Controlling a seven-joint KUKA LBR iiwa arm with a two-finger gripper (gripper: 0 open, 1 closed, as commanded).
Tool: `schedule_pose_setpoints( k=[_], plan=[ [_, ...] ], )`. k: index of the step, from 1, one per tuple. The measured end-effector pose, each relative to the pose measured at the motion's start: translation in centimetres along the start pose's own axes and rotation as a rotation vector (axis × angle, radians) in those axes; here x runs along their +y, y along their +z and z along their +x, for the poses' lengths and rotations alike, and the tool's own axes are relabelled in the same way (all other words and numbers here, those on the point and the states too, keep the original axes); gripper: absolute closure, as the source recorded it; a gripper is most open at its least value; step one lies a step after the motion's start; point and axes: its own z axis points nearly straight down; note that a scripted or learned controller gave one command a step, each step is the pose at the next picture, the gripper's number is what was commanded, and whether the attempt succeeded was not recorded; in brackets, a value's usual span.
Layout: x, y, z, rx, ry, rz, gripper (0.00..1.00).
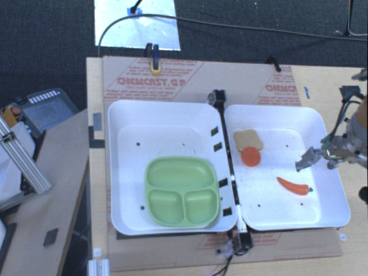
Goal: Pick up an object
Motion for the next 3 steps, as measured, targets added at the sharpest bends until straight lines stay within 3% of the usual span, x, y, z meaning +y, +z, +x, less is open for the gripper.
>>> schedule_pose_setpoints(
  k=[1,3],
  plan=[
    [0.3,-0.6,0.0,-0.003,-0.004,-0.012,0.00],
    [1.0,9.9,-0.3,-0.001,-0.002,-0.008,0.00]
  ],
)
